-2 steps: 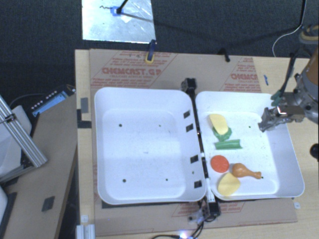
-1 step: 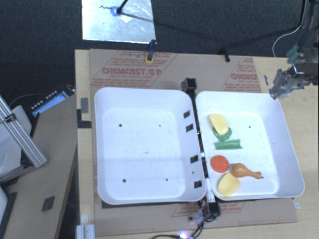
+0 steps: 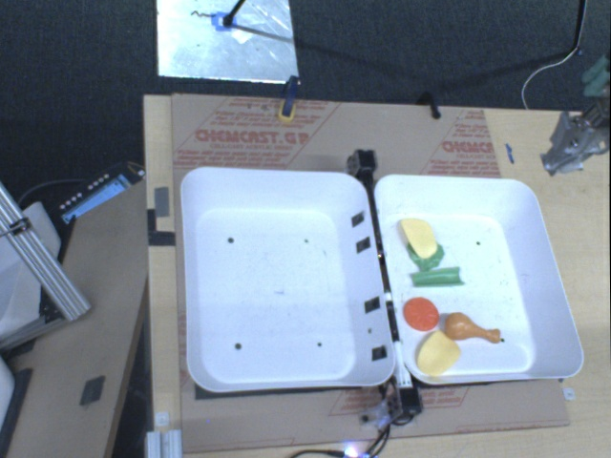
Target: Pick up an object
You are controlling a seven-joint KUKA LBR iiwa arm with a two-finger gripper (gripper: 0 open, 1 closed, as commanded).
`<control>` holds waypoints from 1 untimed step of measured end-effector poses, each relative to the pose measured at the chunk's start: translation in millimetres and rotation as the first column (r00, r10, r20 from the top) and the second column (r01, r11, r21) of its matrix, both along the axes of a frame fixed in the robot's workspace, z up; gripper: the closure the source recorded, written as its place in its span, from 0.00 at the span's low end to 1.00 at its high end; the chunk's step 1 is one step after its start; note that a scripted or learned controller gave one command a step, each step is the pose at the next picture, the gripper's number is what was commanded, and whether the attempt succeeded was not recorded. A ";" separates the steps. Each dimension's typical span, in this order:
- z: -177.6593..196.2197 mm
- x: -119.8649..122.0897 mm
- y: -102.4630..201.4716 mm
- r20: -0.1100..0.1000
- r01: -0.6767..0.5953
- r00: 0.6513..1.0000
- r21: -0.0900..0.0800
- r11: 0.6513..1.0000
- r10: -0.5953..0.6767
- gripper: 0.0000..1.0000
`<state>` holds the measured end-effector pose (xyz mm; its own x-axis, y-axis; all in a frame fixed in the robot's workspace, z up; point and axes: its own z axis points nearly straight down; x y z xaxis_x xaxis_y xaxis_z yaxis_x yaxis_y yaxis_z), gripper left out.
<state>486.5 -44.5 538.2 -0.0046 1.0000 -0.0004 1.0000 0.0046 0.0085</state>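
The right bin (image 3: 535,256) holds several toy foods along its left side. A yellow piece (image 3: 417,235) lies on a green one, with a green bean pod (image 3: 437,276) just below it. Lower down are a red round piece (image 3: 421,313), a brown drumstick (image 3: 468,328) and a yellow slice (image 3: 438,353). My gripper (image 3: 573,146) is at the right edge of the view, beyond the right bin's far right corner and well apart from all the foods.
The left bin (image 3: 277,275) sits beside the right one, joined by a black clipped divider (image 3: 377,265). Both rest on a cardboard sheet (image 3: 258,127). A shiny metal plate (image 3: 224,27) lies behind the bench, and a cable (image 3: 563,60) hangs at the upper right.
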 end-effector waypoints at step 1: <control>-3.4 17.2 -105.8 -0.005 0.013 1.000 -0.004 1.000 -0.013 1.00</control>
